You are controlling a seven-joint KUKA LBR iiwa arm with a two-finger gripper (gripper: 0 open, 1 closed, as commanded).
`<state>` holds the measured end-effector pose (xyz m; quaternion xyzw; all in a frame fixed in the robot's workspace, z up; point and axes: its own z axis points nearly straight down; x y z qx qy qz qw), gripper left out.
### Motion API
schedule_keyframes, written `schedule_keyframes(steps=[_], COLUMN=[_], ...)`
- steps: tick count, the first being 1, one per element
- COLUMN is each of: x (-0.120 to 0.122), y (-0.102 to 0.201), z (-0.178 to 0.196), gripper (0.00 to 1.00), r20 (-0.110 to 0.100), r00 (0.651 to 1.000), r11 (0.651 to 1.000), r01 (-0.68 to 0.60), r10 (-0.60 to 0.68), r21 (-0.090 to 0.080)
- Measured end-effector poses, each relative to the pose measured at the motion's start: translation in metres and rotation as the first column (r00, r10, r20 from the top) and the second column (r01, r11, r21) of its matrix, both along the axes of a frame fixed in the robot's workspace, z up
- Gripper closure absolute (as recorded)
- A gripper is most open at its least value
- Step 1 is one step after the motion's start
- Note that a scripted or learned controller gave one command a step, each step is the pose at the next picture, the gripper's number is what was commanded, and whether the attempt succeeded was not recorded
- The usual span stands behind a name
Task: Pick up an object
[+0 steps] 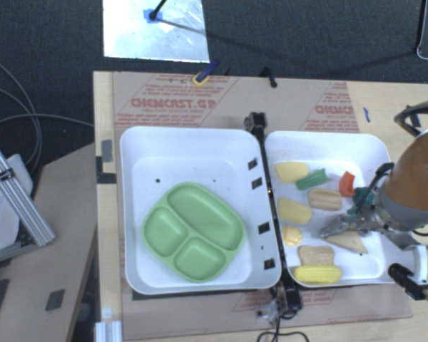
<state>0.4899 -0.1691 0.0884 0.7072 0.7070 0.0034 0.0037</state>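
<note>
Dark carpet surrounds the bench. Gripper (337,226) sits low in the right bin (374,145) among toy foods, fingers spread beside a tan wedge (351,241) (nothing between them). No object is lifted; grasp and lift remain.

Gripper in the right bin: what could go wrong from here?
The food pieces lie crowded, so the gripper may push the tan wedge or bread slice aside instead of grasping one. The arm hangs close to the right bin wall and could perhaps strike it.
</note>
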Motion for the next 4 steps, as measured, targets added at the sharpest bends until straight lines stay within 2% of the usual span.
schedule_keyframes(steps=[1, 2, 3, 4], x=[0.005, 0.082, 0.08, 0.03], y=[0.0, 0.067, 0.061, 0.056], z=[0.015, 0.106, -0.002, 0.002], gripper=[1.0, 1.0, 1.0, 1.0], r20=[0.016, 0.007, 0.001, 0.01], r00=[1.0, 1.0, 1.0, 1.0], r11=[1.0, 1.0, 1.0, 1.0], r01=[-0.001, -0.014, -0.001, 0.001], r10=[0.001, 0.014, 0.001, -0.001], r21=[-0.005, 0.001, -0.001, -0.004])
